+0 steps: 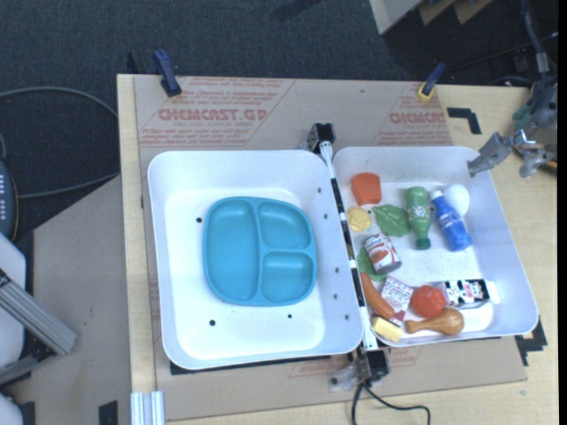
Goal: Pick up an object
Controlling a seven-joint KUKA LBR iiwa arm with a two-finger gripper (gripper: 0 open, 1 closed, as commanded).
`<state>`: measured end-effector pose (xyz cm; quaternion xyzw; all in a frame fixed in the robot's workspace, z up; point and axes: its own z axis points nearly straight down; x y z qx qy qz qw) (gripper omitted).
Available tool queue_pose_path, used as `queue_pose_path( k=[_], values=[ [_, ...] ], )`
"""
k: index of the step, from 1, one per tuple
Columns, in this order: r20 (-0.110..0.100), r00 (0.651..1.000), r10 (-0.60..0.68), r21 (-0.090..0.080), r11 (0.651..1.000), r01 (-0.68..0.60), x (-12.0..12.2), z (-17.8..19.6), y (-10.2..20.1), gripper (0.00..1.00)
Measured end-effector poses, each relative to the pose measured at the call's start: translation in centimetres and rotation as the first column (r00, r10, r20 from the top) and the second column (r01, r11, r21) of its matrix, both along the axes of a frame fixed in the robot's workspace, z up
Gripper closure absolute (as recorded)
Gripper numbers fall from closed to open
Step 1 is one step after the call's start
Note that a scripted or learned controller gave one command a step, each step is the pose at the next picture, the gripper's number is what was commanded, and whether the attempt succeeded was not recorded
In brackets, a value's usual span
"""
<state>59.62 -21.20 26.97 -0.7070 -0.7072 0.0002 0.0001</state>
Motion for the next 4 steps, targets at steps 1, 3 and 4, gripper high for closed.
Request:
queue_pose_path(
  k=[1, 3, 4],
  values=[
    [-0.001, 1.0, 0.001, 0.001, 1.0, -0.001, 1.5, -11.5, 4.2, 0.0],
    [0.001, 1.0, 0.001, 0.0, 1.0, -0.001, 3.8, -18.5, 11.2, 0.0],
    [-0.002, 1.0, -0.001, 0.001, 1.0, 0.001, -2.4, -18.5, 11.3, 0.0]
  ],
)
